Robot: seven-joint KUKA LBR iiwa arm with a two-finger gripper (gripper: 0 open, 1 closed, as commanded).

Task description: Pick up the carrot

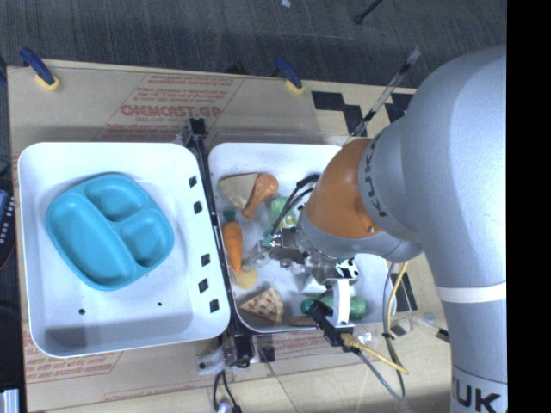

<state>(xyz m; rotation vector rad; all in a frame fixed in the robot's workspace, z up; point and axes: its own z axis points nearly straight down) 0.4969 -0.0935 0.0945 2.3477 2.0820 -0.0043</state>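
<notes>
Grey robot arm (456, 188) looms over the right white bin (225, 157), its claw (280, 246) just beside the slim orange carrot (232, 243) near the bin's left wall; claw's grip cannot be told.

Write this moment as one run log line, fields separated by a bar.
arm: over right white bin | orange carrot: lying at bin's left wall, not held | blue divided plate: in left bin
</notes>
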